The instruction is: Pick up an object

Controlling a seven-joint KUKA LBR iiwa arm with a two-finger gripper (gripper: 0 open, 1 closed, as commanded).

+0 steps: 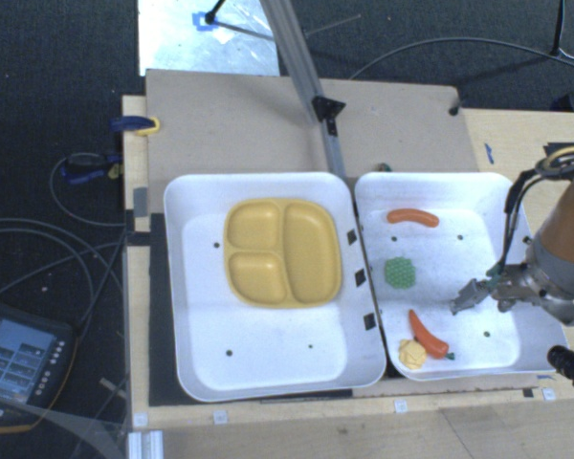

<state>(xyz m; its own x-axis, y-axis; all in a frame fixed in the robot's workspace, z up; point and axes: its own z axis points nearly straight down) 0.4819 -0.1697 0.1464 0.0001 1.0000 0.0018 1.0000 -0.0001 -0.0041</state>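
Camera view: left bin holds yellow tray.

You look down on a tan wooden bench standing on dark carpet, and everything else sits around that bench. Beyond its far edge, a pale, brightly lit floor panel catches the light, with a bit of blue tape on it. A grey metal pole slants from past the far edge down onto the bench, ending at a black clamp. At the bench's left edge you see a blue and yellow clamp. Left of the bench, black cables loop across the carpet, and a handheld control pendant with a lit screen lies near the bench's near left corner.
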